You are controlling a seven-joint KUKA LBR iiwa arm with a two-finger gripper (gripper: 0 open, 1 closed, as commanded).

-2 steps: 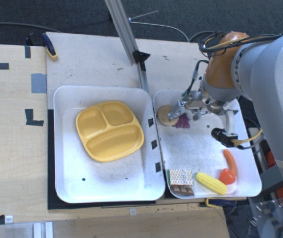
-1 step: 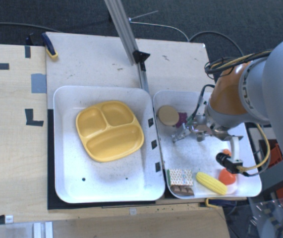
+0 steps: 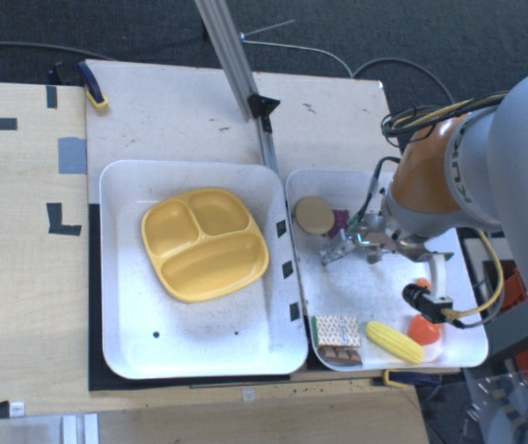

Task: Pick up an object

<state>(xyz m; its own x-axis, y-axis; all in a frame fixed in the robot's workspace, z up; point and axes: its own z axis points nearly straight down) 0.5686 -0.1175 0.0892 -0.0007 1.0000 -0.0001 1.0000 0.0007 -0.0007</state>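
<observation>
The jaws are reaching down into the upper part of the right bin (image 3: 472, 340), and from this slanted overhead view I cannot tell whether they are released, clenched, or gripping anything. The gripper (image 3: 351, 243) is hanging from the grey arm (image 3: 485, 155), which is coming in from the right of the frame and covering much of that bin's far corner.

Just left of the gripper, a round tan disc-like object (image 3: 313, 215) is lying near the bin's upper-left corner, with a small purple item (image 3: 339, 220) tucked beside it, between the disc and the gripper. These two are the likeliest targets, judging by how closely the tool is sitting to them, though contact is unclear.

Along the bin's lower edge, a patterned wafer-like block (image 3: 337, 334) is lying flat, a yellow toy corn cob (image 3: 394, 340) is lying slantwise to its right, and an orange piece (image 3: 423, 329) is sitting just beyond the cob. They are resting well apart from the gripper, probably left where they settled.

The left bin (image 3: 120, 276) is holding a yellow divided plate (image 3: 205, 243), lying flat and slightly rotated. A metal pole (image 3: 231, 49) is crossing the table (image 3: 23, 202) from the top of the frame toward the gap between the bins.
</observation>
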